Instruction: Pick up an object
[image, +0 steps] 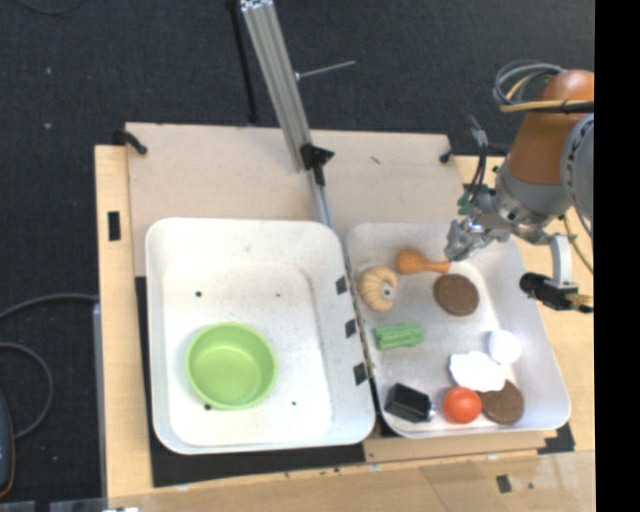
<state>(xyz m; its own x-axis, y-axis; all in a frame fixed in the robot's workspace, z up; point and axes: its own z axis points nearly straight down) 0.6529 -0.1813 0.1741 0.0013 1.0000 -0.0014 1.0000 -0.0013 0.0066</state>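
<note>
My gripper (462, 247) hangs over the far part of the right bin (530, 330), its tip right beside the thin end of an orange drumstick-shaped toy (415, 264). Nothing shows between the fingers. Below it lie a brown round disc (456, 295), a tan ridged shell-like toy (377, 287) and a green block (399, 337). Toward the near edge sit a black block (408, 402), a red ball (461, 405), a second brown disc (503, 403), a white crumpled piece (477, 370) and a white ball (503, 347).
The left bin (250, 260) holds a green bowl (231, 365). A metal pole (285, 90) slants from the top down to the divider between the bins. The grey arm with its orange band (545, 130) enters at the upper right.
</note>
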